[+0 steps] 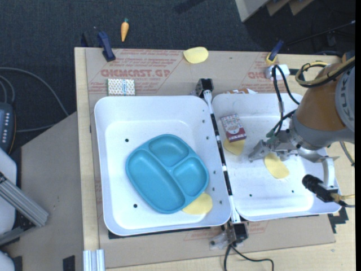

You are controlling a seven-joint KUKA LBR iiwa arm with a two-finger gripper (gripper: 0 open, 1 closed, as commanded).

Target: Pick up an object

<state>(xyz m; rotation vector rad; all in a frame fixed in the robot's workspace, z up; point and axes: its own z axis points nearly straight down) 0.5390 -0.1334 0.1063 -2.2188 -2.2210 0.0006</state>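
- The likeliest object to pick is the yellow piece [277, 167] lying flat on the floor of the right bin [265, 205], directly under the gripper [271, 150].
- A second yellow piece [234, 146] lies near the dividing edge of the same bin, touching the lower edge of a small red-and-white box [233, 127].
- The gripper hangs low over the right bin, just above and to the left of the first yellow piece; its state cannot be told from this slanted view, and nothing can be seen held in it.
- As a judgement, the task is at the reaching stage: no object is lifted, and closing and raising are left.
- The arm [321, 109], grey with a wide orange band, reaches in from the right and covers much of the right bin's far side.
- The left bin [113, 117] holds a blue divided plate [166, 173] with another yellow piece [197, 204] tucked at its lower right corner.
- Room for moving looks fair: the first yellow piece sits well apart from the bin walls, with bare floor towards the near rim.
- On the worktop [152, 69] beyond the bins lie a yellow slice [196, 55] and a small patterned packet [121, 86].
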